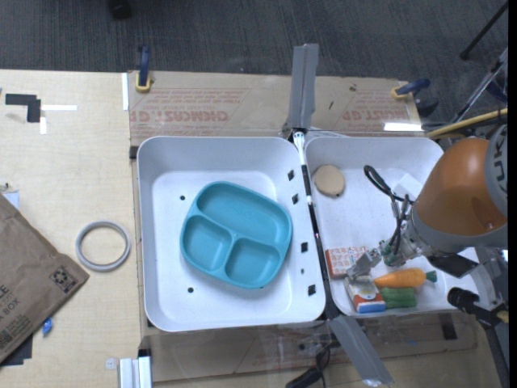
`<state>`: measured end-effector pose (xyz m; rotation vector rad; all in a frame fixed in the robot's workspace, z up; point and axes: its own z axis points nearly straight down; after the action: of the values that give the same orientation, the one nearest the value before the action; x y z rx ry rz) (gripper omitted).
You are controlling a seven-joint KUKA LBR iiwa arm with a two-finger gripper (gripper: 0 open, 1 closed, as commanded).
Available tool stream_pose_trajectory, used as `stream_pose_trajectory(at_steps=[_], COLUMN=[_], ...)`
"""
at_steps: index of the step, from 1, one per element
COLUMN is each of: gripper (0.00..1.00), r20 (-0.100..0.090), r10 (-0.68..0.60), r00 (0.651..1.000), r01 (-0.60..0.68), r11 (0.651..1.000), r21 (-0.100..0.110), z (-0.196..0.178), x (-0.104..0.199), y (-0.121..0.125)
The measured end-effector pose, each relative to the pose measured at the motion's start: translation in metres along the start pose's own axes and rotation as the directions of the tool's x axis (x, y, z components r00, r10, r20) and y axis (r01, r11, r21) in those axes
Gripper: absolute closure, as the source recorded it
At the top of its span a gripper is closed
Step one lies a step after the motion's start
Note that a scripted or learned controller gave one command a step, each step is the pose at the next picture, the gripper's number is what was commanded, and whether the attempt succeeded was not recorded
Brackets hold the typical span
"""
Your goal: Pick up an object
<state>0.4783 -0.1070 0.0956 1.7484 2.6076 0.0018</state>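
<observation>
The right bin (363,141) holds several small things. A tan round disc (329,181) lies near its back left corner, with a thin black loop (378,181) just to its right. At the front lie a red-and-white packet (342,259), an orange carrot (400,279), a green piece (400,297) and a small red, white and blue box (367,301). My gripper (368,263) reaches in from the right and hangs low over the spot between the packet and the carrot's left end. I see nothing lifted off the bin floor.
The left bin (210,142) bears a blue divided plate (236,234). On the bench to the left lie a grey tape ring (102,244) and a brown cardboard box (28,281). The arm's orange band (464,188) covers the right bin's right side.
</observation>
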Motion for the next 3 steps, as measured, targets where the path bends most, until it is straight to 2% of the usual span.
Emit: stream_pose_trajectory(at_steps=[1, 2, 3], gripper=[0.0, 0.0, 0.0], r20=[0.001, 0.001, 0.002], r10=[0.159, 0.515, 0.688], r00=[0.987, 0.857, 0.726], r01=[-0.159, -0.515, -0.688], r11=[0.987, 0.857, 0.726], r21=[-0.001, 0.004, 0.004], z=[0.001, 0.005, 0.005], x=[0.005, -0.002, -0.073], y=[0.003, 0.003, -0.032])
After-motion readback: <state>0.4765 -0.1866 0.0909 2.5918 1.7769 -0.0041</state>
